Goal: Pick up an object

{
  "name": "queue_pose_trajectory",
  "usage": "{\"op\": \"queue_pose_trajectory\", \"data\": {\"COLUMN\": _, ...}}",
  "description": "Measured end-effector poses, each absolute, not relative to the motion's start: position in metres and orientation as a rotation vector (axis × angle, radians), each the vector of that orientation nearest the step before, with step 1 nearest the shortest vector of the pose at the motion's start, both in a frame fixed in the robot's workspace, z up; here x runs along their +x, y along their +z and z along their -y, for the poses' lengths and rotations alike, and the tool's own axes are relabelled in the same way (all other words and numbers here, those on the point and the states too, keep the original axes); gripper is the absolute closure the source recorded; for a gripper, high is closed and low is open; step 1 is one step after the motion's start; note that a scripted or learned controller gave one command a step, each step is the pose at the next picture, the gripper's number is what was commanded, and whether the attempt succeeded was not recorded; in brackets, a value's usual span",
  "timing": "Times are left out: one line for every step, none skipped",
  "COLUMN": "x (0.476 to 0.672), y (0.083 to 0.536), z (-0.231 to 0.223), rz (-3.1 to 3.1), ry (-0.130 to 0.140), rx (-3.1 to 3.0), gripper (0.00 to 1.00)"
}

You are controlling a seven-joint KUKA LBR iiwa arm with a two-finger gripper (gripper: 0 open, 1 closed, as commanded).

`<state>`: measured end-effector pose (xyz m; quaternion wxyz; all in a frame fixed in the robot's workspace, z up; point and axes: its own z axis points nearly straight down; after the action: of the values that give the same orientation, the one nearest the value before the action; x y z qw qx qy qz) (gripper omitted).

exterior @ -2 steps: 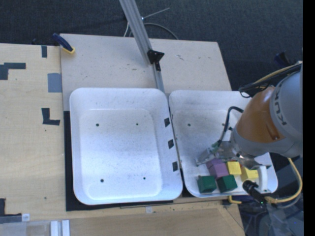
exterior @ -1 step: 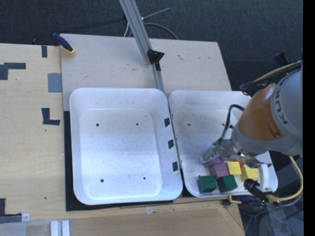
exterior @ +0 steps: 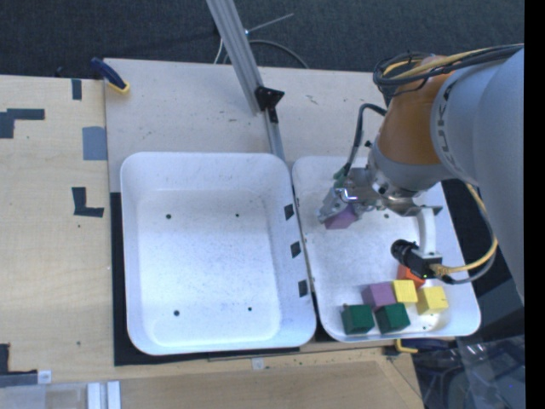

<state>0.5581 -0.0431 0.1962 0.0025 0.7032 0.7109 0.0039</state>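
My gripper [exterior: 339,208] hangs over the upper left part of the right bin [exterior: 366,250], shut on a small purple block [exterior: 343,220] that sits between its fingertips. The block looks tilted and is partly covered by the fingers. Along the right bin's front edge lie two green blocks [exterior: 358,319] [exterior: 393,316], a mauve block [exterior: 380,295] and two yellow blocks [exterior: 405,291] [exterior: 433,299]. An orange piece [exterior: 410,272] lies just behind them.
The left bin [exterior: 204,254] is a wide white tray beside the right one. A slanted metal pole [exterior: 243,54] rises behind the bins. The grey arm with its orange band [exterior: 417,139] covers the right bin's far right corner.
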Motion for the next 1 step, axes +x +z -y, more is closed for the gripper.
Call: {"op": "queue_pose_trajectory", "data": {"x": 0.5435, "y": 0.2502, "z": -0.0510, "rz": -2.235, "ry": 0.006, "rx": 2.210, "gripper": 1.00}}
